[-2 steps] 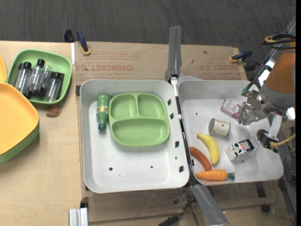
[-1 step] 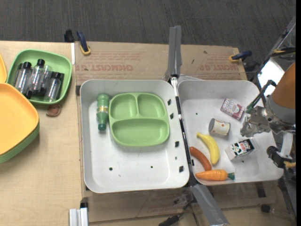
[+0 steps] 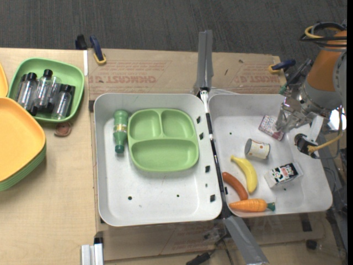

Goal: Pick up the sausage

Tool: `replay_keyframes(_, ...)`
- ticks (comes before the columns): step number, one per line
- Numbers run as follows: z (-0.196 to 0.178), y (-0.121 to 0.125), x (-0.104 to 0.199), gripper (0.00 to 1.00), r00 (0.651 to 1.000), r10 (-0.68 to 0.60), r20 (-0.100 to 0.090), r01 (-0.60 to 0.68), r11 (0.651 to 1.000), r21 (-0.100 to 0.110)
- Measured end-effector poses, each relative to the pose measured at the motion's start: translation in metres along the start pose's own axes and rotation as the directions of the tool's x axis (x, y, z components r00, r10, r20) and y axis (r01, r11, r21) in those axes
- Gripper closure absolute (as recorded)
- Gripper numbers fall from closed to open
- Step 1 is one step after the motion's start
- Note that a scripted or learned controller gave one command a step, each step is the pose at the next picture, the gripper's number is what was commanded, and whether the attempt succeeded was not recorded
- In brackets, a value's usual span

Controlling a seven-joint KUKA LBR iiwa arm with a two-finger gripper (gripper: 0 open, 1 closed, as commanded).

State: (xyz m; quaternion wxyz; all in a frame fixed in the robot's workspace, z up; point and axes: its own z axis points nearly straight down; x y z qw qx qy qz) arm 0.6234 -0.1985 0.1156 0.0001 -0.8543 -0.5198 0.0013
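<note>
Nearest edge, right bin (image 3: 309, 203): carrot (image 3: 251, 205) lying flat along the 6 o'clock rim, green tip toward 3 o'clock. Directly above it, sausage (image 3: 235, 185), red-orange, lying diagonal near the bin's left wall, touching or almost touching the carrot at its lower end. Banana (image 3: 246, 173) just beside the sausage toward 3 o'clock, curved, flat on the bin floor. Small milk carton (image 3: 283, 174) toppled farther toward 3 o'clock. Cylindrical can (image 3: 257, 148) on its side at 12 o'clock from the banana. Pink patterned packet (image 3: 268, 126) beyond the can, tilted. Gripper (image 3: 288, 120) at the far right of the bin, just beside the packet, well apart from the sausage; finger state: cannot tell. Left bin (image 3: 110, 203): green divided plate (image 3: 164, 138) in the far half, green bottle (image 3: 120, 130) lying at its 9 o'clock side. On the desk (image 3: 66, 203) at far 9 o'clock: stacked yellow plates (image 3: 19, 148), green tray of dark bottles (image 3: 47, 90).
</note>
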Motion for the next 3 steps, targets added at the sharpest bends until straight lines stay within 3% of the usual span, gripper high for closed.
replay_keyframes(1, -0.007, -0.034, -0.029, 1.0, 0.968, -0.251, -0.001, 0.251, 0.968, 0.0)
replay_keyframes(2, -0.002, -0.083, -0.055, 1.0, 0.919, -0.393, -0.002, 0.393, 0.919, -0.001)
replay_keyframes(3, 0.026, -0.112, -0.077, 1.0, 1.0, -0.02, -0.002, 0.02, 1.0, 0.003)
